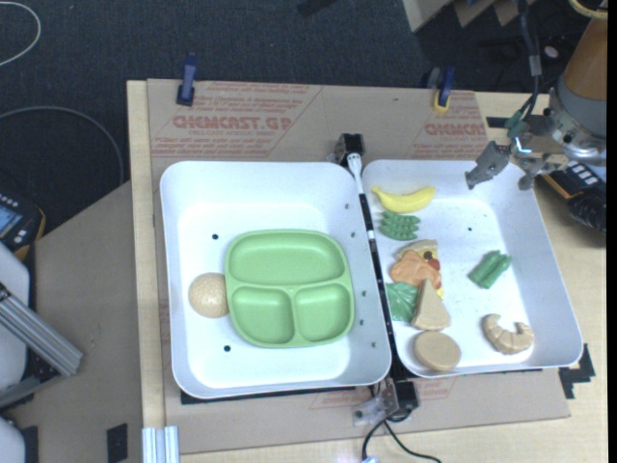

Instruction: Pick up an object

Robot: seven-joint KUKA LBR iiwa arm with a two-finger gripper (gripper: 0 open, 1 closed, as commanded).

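The hand (503,165) is hanging over the far right corner of the right bin (540,249), with its two fingers spread apart and nothing between them. One finger is pointing left over the white floor of the bin; the other is lying closer to the far rim. The grey wrist is reaching in from the right, above the desk (289,114).

All the loose food pieces are sitting low in that same bin, apart from the hand. A yellow banana (404,198) is lying near the far left side, just beside the divider between the bins. A green leafy piece (399,226) is resting just nearer than the banana. Nearer still, an orange and tan piece (416,266) is touching a green leaf (399,300) and a tan wedge (431,307). A round tan disc (436,350) is lying at the near left corner. A green stick-shaped piece (489,269) is lying tilted toward the middle right, well apart from the cluster. A curled tan piece (507,335) is sitting near the near right rim.

In the left bin (193,201), a green divided tray (287,287) is lying flat in the middle, and a pale round ball (207,295) is touching its left edge.
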